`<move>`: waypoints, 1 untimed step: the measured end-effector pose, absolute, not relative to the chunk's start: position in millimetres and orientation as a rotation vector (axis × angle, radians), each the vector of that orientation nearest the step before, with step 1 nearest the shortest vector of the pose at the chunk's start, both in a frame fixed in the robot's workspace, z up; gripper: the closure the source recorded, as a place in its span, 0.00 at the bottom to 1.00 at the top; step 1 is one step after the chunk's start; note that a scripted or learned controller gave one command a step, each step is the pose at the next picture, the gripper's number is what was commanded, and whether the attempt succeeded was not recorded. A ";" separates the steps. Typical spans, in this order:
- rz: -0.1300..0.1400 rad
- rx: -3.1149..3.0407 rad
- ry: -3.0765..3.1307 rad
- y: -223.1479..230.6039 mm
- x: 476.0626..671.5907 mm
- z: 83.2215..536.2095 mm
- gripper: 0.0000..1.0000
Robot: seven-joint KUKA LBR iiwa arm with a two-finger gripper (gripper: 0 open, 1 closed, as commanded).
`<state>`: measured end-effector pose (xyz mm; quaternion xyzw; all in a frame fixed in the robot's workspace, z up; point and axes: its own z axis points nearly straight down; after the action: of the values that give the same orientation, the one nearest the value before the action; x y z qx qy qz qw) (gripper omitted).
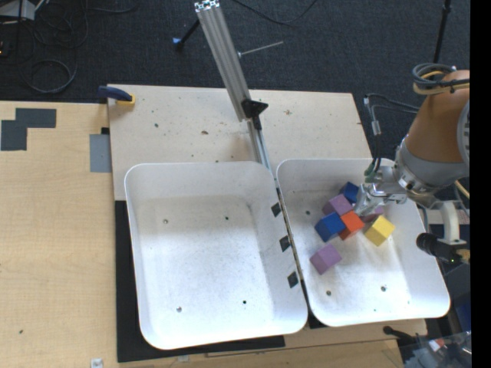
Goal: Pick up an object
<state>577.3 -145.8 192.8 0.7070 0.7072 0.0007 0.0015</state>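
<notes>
On the table (192, 129) the left bin (207, 251) fills the lower middle of the frame, and the right bin (383, 297), at the lower right, carries the whole cluster of blocks, so a good pick probably means a straight vertical drop onto one block with its neighbours left undisturbed. The tool (374, 200) hangs at the cluster's upper right, just above the orange block (352, 221) and beside the yellow block (379, 231), and whether it is clenched or released I cannot tell. The lone purple block (326, 258) below the blue block (329, 226) has the most open floor, while the bin's right rim leaves little room
</notes>
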 end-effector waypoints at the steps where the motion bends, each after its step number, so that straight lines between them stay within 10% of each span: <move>1: 0.002 2.219 2.221 -143.1 577.8 235.9 1.00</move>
<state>577.8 -143.1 235.9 0.7066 0.7076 0.0008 0.0010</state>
